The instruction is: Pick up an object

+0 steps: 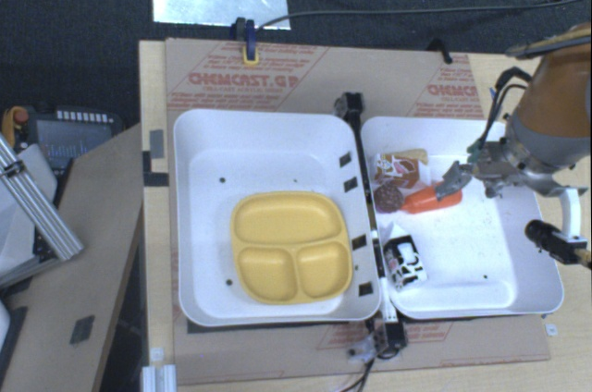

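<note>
Orange carrot [431, 200] touching gripper [451, 183] tip, right bin [481, 288].

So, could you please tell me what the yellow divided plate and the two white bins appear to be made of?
The yellow divided plate looks like moulded plastic with a matte to satin finish: uniform colour, rounded compartment ridges, soft highlights. The left bin and right bin also look like thin formed plastic, smooth white, with rounded corners and rolled rims, though coated metal cannot be excluded.

The arm [555, 94] is cut off by the right edge; the carrot's [430, 200] right end is hidden.
</note>
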Controlling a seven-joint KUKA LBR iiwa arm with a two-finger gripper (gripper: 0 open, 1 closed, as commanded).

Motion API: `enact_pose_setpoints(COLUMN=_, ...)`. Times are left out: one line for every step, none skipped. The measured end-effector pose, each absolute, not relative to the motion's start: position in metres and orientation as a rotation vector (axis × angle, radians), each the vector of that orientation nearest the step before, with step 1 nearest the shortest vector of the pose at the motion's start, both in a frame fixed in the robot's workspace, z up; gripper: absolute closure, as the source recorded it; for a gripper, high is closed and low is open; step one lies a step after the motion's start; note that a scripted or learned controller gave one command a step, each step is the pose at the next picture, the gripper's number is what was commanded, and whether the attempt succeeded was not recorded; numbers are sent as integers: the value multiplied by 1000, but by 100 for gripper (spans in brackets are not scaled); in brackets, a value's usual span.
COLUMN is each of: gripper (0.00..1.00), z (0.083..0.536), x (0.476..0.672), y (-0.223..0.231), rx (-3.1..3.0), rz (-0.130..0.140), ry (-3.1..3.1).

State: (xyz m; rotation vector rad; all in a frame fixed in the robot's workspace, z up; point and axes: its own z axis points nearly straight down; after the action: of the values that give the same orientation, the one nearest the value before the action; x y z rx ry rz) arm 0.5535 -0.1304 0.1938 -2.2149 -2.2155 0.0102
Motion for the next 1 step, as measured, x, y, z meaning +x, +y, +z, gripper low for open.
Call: enact_pose_setpoints(gripper=0, z=200, x=556, y=-130, rx=-2219, rz=-1, ry=-2225)
